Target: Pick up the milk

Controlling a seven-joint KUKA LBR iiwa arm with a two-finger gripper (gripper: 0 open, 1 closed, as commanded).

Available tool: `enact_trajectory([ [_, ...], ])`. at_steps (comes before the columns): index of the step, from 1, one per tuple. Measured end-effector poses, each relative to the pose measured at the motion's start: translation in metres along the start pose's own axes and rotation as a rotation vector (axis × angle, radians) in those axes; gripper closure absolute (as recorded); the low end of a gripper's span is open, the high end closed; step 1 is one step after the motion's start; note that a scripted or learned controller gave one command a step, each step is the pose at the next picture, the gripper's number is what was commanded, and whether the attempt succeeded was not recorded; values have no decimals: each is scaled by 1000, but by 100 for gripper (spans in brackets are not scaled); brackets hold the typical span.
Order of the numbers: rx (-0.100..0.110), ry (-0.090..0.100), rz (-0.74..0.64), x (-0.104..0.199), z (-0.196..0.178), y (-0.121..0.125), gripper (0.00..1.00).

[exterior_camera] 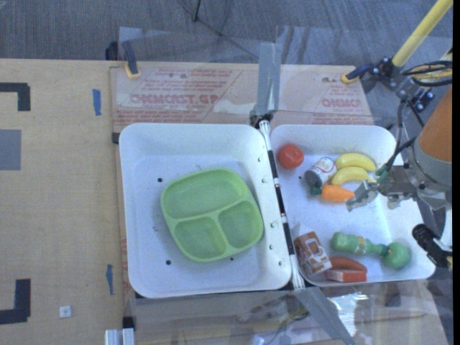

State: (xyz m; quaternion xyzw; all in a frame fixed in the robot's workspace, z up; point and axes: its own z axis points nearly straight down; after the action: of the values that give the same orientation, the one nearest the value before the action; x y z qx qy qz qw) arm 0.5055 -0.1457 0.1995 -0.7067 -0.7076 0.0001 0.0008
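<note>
Near the right bin's front-left corner lies the brown-and-white milk carton (312, 252) — ungrasped; the claw (371, 192) hovers apart, open and empty.

The pale wooden table (57, 214) carries two shallow white plastic bins side by side, touching along one rim. The right bin (316, 133) lies directly under the claw (370, 192); the left bin (144, 264) sits well to the claw's left. Flattened brown cardboard (180, 95) lies beyond both bins.
</note>
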Motion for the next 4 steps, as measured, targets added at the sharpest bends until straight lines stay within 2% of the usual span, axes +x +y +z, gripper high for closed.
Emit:
enact_trajectory([
  [1,-11,-1,147,49,111,-7,0],
  [2,-19,-2,268,51,110,-21,0],
  [3,1,-1,309,162,16,-16,0],
  [4,1,-1,209,79,7,-26,0],
])
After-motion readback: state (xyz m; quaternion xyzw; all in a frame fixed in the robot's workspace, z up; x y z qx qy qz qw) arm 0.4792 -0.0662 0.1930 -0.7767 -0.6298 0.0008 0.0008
